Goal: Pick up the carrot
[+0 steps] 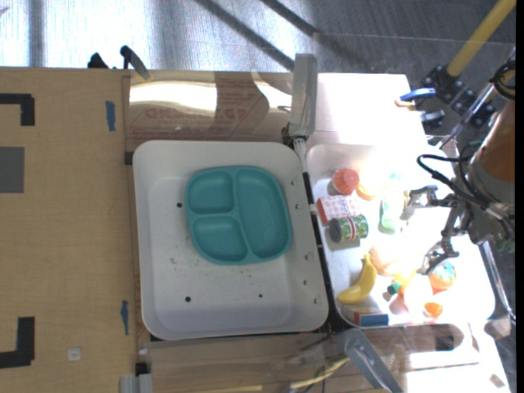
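Jaws spread open on the gripper (431, 229), nothing between them that I can see. Near edge of the right bin (409, 322): carrot (433, 309), banana (359, 285). Farther left, teal divided plate (238, 214) in the left bin (155, 244).

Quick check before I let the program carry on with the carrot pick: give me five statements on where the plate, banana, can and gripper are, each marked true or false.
1. The teal divided plate lies in the left bin. True.
2. The banana lies on the teal plate. False: it lies in the right bin, near its front edge.
3. The can with the green label is in the right bin. True.
4. The gripper hangs over the left bin. False: it is over the right side of the right bin.
5. The plate's compartments hold toy food. False: they look bare.
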